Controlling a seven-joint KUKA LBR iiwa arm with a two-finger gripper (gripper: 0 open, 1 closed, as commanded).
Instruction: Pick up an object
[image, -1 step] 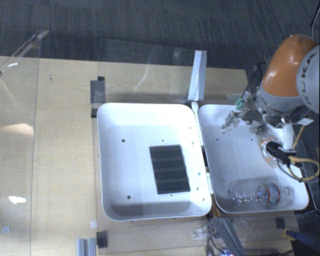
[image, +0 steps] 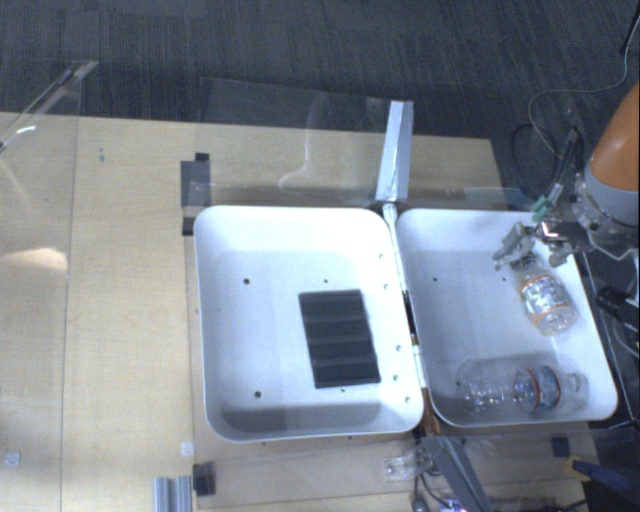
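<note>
Two shallow white bins sit side by side on a pale wood-grain counter (image: 110, 330). Both are smooth moulded plastic with rounded corners and low walls, dotted with small dark holes. The left bin (image: 230, 300) holds a flat black rectangular pad (image: 340, 338), ribbed in horizontal strips, lying a little right of the bin's centre and turned slightly off square.

The right bin (image: 450, 290) holds two clear plastic bottles. One bottle (image: 546, 300) lies in the upper right part of the bin, short and crinkled, its neck pointing up toward the arm. The second bottle (image: 515, 388) lies on its side along the lower wall, longer, transparent, with a coloured label band near its right end.

The gripper (image: 530, 245) hangs over the upper right of the right bin, a cluster of grey metal parts with a small teal piece. Its tip is just above the neck of the crinkled bottle; whether the jaws are wide, narrow or touching it cannot be told. The arm's orange band (image: 615, 150) shows at the right edge of the frame.

A grey metal bar (image: 394, 150) runs up from between the bins. Clear sheets lie on the counter at left and above the bins. Dark carpet (image: 300, 40) fills the top of the frame.
</note>
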